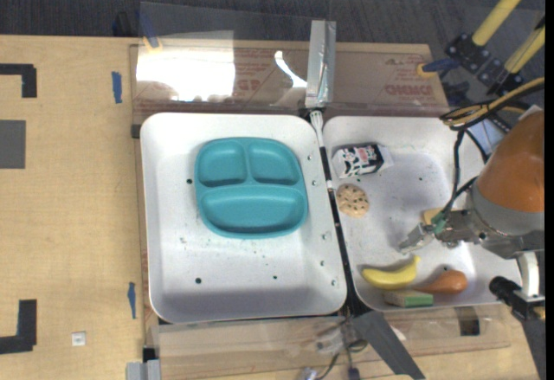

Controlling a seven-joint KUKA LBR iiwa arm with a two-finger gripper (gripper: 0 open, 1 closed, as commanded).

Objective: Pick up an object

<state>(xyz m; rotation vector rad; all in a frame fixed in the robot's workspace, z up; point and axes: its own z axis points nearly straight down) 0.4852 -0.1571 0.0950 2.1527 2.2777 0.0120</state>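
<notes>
We see two shallow white bins side by side on the bench: the left bin (164,274) carries a teal divided plate (251,186) sitting roughly in its upper middle, and the right bin (394,132) holds the loose items. The grey arm with its orange band (519,170) comes in from the right edge and hangs over the right bin's right half, with dark cables looping above it. At its end we find the gripper (418,235), low over the bin floor and pointing toward the left, just above the lower group of objects. We cannot tell how it is set, since the tip is small and blurred against the white floor, and we see nothing clearly caught in it. Just below and slightly left of the tip lies a yellow banana (391,273), curved and flat on the floor, near the tip but apart from it. To the banana's right rests an orange carrot-like piece (443,282), and beneath them, touching or just beside both, a small green block (414,300). Further up the bin, well apart from the tip, lies a black-and-white carton (358,159) on its side, and just below it a round tan cookie (352,199).
</notes>
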